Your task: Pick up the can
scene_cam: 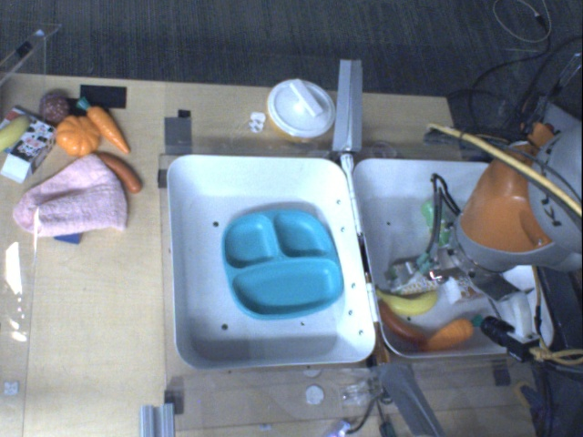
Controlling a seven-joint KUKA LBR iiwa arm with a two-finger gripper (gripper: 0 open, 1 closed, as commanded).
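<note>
Grey arm with orange band reaching into right bin point(401, 176), gripper point(435, 276) low over banana point(407, 303) and carrot point(451, 335), finger state cannot be told, can not clearly made out, blue divided tray point(284, 262) in left bin point(196, 244)

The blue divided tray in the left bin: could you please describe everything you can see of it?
The blue divided tray is a glossy turquoise piece that looks like moulded plastic, with rounded corners. It has three compartments: two smaller ones along its far side and one wide one along its near side, all bare. It lies flat and right way up on the floor of the left bin, near the middle, turned slightly askew to the walls. It touches just the bin floor.
</note>
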